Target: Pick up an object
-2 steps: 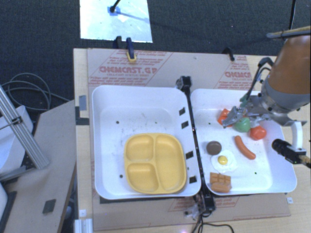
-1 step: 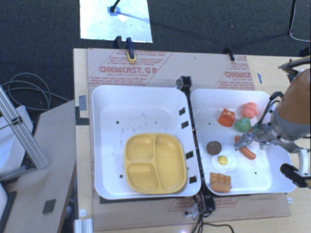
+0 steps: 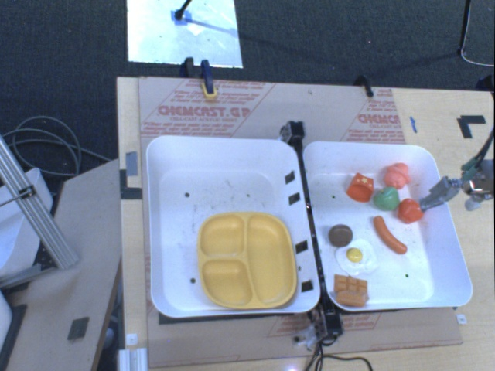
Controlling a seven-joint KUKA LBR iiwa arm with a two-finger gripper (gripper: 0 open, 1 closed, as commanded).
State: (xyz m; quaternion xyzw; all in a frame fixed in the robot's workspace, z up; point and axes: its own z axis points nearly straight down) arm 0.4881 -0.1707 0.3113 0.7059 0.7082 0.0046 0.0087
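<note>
The right white bin [image 3: 445, 273] holds several toy foods. There is an orange-red pepper [image 3: 360, 186], a pink peach [image 3: 397, 175], a green piece [image 3: 387, 199], a red tomato [image 3: 410, 210], a sausage [image 3: 390, 234], a brown round piece [image 3: 341, 235], a fried egg [image 3: 357, 256] and a waffle [image 3: 351, 290]. My gripper [image 3: 435, 195] reaches in from the right, over the bin's right rim. Its tip is just right of the tomato, and I see nothing held in it.
The left white bin [image 3: 174, 184] contains a yellow divided plate [image 3: 247, 258]. A black divider with clips [image 3: 303, 222] runs between the bins. Cardboard [image 3: 232, 110] lies under the bins at the back, and a metal rail [image 3: 31, 207] stands at the far left.
</note>
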